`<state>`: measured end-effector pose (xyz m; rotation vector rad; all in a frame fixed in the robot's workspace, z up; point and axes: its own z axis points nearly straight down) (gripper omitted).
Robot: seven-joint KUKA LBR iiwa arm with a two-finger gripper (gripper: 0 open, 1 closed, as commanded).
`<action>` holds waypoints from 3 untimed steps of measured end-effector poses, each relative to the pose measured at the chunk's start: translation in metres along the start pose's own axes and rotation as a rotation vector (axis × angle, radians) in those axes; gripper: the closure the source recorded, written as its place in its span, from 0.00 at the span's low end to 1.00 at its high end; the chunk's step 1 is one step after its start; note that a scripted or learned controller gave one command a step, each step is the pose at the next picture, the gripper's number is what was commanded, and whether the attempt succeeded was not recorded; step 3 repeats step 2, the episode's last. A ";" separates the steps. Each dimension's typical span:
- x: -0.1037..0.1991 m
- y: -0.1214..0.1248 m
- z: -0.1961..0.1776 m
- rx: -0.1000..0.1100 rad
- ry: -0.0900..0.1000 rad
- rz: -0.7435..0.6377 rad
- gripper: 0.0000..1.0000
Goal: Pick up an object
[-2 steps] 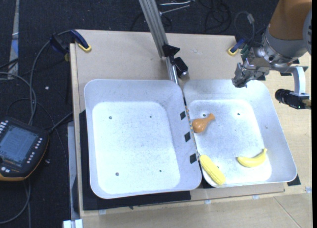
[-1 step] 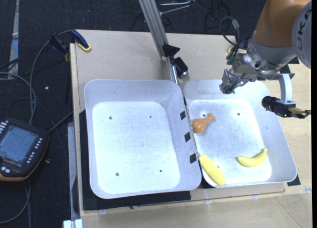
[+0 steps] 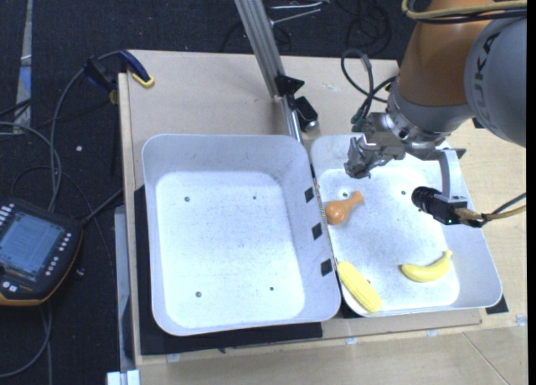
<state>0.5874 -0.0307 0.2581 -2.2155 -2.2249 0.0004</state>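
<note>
Orange toy drumstick [image 3: 343, 207] is lying near the left wall of the right bin [image 3: 469, 291], just below the gripper [image 3: 362, 164]. Gripper is hovering over the bin's upper left area, carrying nothing; finger spread cannot be judged from this angle. Yellow banana [image 3: 427, 269] and corn cob [image 3: 360, 287] are resting toward the bin's near edge. Left bin [image 3: 167, 157] is sitting alongside.
</note>
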 end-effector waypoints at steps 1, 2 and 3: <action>0.059 -0.019 0.007 0.000 0.000 -0.001 1.00; 0.098 -0.043 0.021 0.001 -0.001 0.000 1.00; 0.098 -0.043 0.021 0.001 -0.001 0.000 1.00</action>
